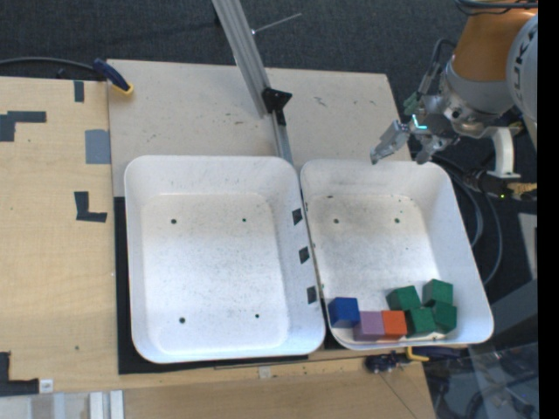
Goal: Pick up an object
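Near corner of right bin [454, 201], bottom right of view: cluster of small blocks, packed tight, several touching. Blue block [344, 311] at left end of cluster, close to wall shared with left bin. Purple block [372, 324] just right of blue, orange block [395, 323] touching purple. Green blocks [424, 306] at right end, number hard to tell, stacked or jammed together against near wall. Rest of right bin floor speckled with dark marks, a few small dark dots.

Left bin [140, 234] beside right one, rims touching along middle, same speckled floor, small dark dots near corners. Black tags along shared rim.

Above far right corner of right bin: gripper [397, 140], well apart from blocks, over bin rim and bench edge. Nothing between fingers; open or closed state cannot tell, too small and dark. Orange band of arm [489, 37] higher up at top right, grey wrist below it, cables hanging beside.

Grey metal bar [240, 37] slanting down from top toward gap between bins, black bracket partway. Pale bench top [175, 103] behind bins. Blue and yellow clamp [112, 75] at bench far left corner. Wooden board at left with grey tape pieces.
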You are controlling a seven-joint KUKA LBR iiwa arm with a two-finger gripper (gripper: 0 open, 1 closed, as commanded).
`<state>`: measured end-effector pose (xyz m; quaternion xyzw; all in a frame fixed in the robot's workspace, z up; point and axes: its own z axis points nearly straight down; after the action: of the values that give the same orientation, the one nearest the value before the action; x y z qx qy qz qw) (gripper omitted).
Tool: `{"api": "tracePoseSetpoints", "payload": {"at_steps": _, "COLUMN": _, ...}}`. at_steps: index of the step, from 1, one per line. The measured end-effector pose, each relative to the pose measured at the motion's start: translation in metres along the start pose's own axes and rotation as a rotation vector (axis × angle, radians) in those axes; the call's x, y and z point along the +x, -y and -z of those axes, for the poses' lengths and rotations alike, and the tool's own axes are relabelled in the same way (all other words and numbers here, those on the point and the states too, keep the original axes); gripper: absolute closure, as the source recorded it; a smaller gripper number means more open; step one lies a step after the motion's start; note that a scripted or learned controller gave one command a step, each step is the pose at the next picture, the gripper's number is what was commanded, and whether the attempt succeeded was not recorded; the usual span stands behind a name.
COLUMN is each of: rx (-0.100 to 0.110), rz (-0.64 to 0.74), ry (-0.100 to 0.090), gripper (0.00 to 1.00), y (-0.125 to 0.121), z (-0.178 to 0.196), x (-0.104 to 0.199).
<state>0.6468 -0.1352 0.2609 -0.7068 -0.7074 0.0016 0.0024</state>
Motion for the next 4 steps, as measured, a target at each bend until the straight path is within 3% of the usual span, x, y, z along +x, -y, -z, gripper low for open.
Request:
{"api": "tracePoseSetpoints", "payload": {"at_steps": 1, "rx": -0.004, "rz": 0.001, "ry": 0.002, "gripper": 0.0, "y": -0.001, "z": 0.003, "x": 0.0}}
{"api": "tracePoseSetpoints", "payload": {"at_steps": 4, "rx": 0.0, "rz": 0.001, "ry": 0.002, "gripper": 0.0, "y": 0.005, "z": -0.173, "x": 0.001}}
